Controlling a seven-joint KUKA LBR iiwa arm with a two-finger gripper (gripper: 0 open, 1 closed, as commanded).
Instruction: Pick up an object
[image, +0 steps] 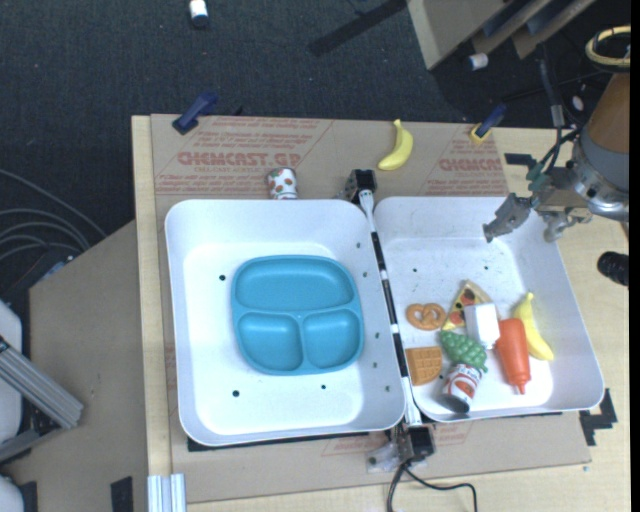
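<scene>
Camera view: gripper (527, 219) fingers spread apart, empty, arm (610, 140) cut off at right edge.

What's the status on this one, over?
Gripper open, above right bin's far edge, holding nothing. Toy food pile untouched near front. Nothing in the way.

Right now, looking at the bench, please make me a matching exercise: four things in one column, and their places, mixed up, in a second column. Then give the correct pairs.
Things:
1. blue divided tray
2. toy carrot
3. toy banana
4. gripper

Places:
A. on the board behind the bins
B. over the far edge of the right bin
C. in the left bin
D. in the right bin, among the toy food

Pairs: 1-C, 2-D, 3-A, 4-B
</scene>
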